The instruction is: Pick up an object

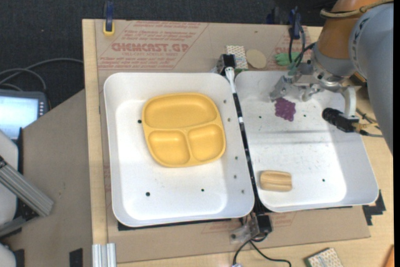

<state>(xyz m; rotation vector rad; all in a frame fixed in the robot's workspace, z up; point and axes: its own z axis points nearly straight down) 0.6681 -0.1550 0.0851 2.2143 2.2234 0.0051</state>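
At the eleven o'clock corner of the right bin (325,159), my gripper (289,89) hangs close over a small purple cluster (285,109) that looks like a toy bunch of grapes. The cluster lies on the bin floor just at my six o'clock. From this slanted view I cannot tell whether I touch it or sit a little above it. I also cannot tell whether my gripper is spread or pressed together, because the metal there reads as one pale tangle. Nothing shows as pinched in it, so I judge the pick not yet made.

I see three ways this could go wrong. The cluster is small and lumpy, so an off-centre close would likely squeeze it out sideways across the smooth floor. If I close too high I would catch only air. The bin's far wall is near at my twelve o'clock, so a descent that drifts that way could strike the rim or wedge the cluster against it.

A tan roll (275,181) lies at the bin's seven o'clock, well apart from me and out of the way. A yellow divided plate (183,128) sits in the left bin (125,184), off at my nine o'clock.
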